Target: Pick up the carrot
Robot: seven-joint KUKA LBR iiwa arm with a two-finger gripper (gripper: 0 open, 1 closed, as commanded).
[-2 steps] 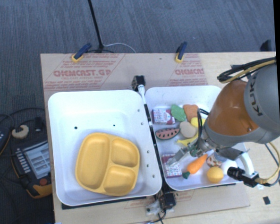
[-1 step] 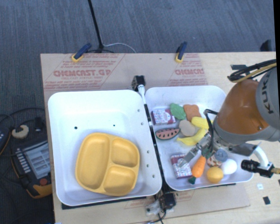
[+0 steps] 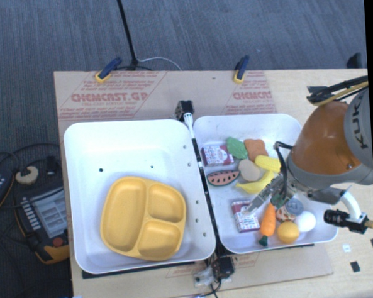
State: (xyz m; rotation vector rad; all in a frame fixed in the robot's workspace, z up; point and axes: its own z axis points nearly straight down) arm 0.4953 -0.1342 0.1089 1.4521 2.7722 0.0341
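While the hand (image 3: 272, 196), its grip impossible to tell, hovers over the right white bin (image 3: 292, 121), the small orange carrot (image 3: 268, 219) lies crowded between a red-and-white packet (image 3: 245, 215), a yellow-orange ball (image 3: 288, 232) and a white egg (image 3: 305, 221).

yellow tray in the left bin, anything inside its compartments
Nothing can be seen inside the yellow tray: all three of its compartments show bare yellow plastic. It lies flat in the left bin. Whatever might lie under the tray is covered by it and cannot be seen.

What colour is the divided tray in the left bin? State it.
Yellow; the three-compartment plastic tray shows best in the camera view.
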